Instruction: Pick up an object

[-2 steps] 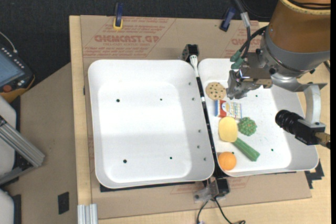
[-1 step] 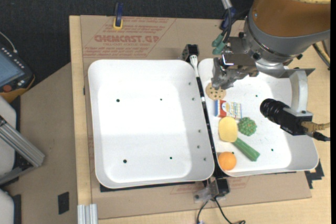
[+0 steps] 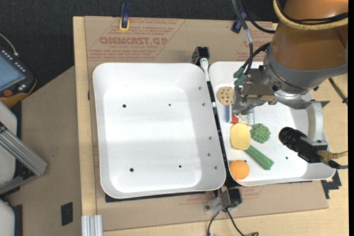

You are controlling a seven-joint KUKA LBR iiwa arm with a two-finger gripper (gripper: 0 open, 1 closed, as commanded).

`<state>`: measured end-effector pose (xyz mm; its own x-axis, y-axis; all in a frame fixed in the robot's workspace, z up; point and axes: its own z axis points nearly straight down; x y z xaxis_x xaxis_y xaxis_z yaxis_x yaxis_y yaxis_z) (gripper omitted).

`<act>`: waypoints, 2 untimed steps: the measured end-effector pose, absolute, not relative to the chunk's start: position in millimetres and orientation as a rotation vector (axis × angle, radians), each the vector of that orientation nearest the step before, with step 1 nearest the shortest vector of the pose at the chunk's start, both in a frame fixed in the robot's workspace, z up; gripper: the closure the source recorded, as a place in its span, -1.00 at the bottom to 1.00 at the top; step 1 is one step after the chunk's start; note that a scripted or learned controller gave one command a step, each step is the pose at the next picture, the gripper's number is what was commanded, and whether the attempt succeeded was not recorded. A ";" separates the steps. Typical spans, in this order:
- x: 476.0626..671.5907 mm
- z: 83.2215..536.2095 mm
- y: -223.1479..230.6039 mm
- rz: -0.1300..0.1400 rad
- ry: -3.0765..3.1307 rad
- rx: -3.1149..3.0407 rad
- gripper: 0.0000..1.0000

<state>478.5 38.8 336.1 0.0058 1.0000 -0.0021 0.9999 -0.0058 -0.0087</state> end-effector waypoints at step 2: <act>502.6 403.3 81.5 -0.009 -2.229 -2.219 1.00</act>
